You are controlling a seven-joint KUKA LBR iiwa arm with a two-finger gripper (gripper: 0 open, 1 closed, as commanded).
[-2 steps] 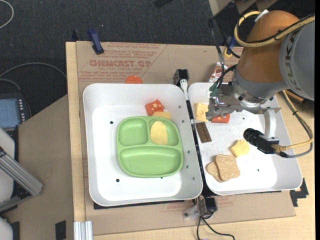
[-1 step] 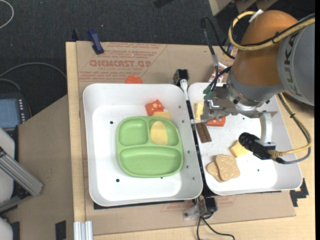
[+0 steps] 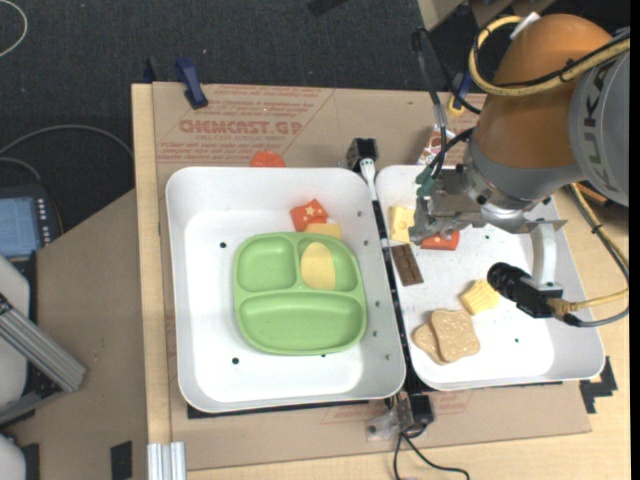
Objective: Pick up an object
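A: We are starting at the gripper (image 3: 432,230), which is hanging low over the far left part of the right bin (image 3: 570,363). Are we seeing what it is doing?

B: We are seeing it sitting right over an orange-red piece (image 3: 441,239), but we cannot tell whether it is open, closed or gripping anything, since the wrist is covering it.

A: Just to its left, we are noticing a pale yellow block (image 3: 401,222) lying against the bin's left wall, and below that a dark brown bar (image 3: 404,264).

B: Farther toward the near side we are looking at a yellow wedge (image 3: 478,297) beside a black part of the arm, and 2 toast-coloured slices (image 3: 448,337) overlapping near the bin's front.

A: Moving out to the left bin (image 3: 195,298), we are finding a green divided plate (image 3: 298,295) with 3 compartments.

B: A pale yellow oval (image 3: 318,265) is resting in its upper right compartment. Just beyond the plate's far rim, a red block with a star (image 3: 309,214) is lying beside a small yellow piece (image 3: 325,230).

A: Above it all, the grey arm with the orange band (image 3: 545,53) is reaching in from the right.
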